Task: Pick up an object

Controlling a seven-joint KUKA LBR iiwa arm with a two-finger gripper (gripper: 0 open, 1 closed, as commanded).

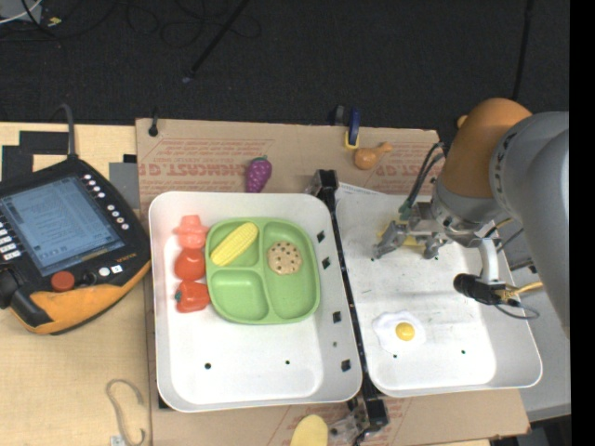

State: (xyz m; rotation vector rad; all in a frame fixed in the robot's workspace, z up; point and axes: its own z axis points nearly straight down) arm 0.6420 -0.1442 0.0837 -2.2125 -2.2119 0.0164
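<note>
My gripper (pixel 407 247) hangs over the far part of the right bin (pixel 521 360), fingers spread and pointing down, nothing between them. A toy fried egg (pixel 403 331) lies on that bin's floor, nearer the front and apart from the gripper. In the left bin (pixel 242 379) rests a green divided plate (pixel 251 297) that holds a yellow corn cob (pixel 232 242) and a cookie (pixel 284 257). Along the plate's left side lie a pink piece (pixel 191 231) and two red pieces (pixel 190 280).
A teach pendant (pixel 60 240) lies left of the bins. Behind them sit a purple grape toy (pixel 257 173), an orange toy (pixel 369 155) and a blue clip (pixel 353 130). A yellow toy (pixel 310 430) lies at the front edge. A black cable end (pixel 479 288) hangs right of the gripper.
</note>
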